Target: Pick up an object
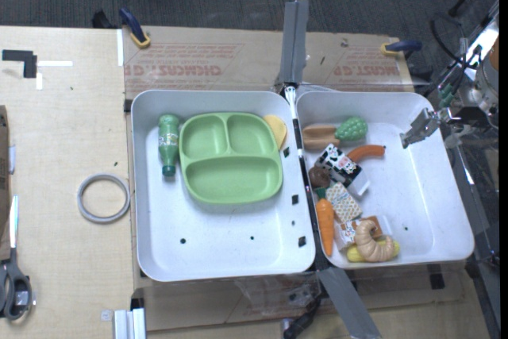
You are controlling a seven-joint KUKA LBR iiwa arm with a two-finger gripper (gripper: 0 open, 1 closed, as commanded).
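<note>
A: Where does the pile sit from the gripper (416, 131)?
B: Left and lower, along the right bin's (432, 194) left wall; the gripper hangs over its right side, holding nothing.
A: Nearest piece?
B: The sausage (365, 152), long axis lying left-right, pointing toward it.
A: Fingers?
B: Can't tell if parted.
</note>
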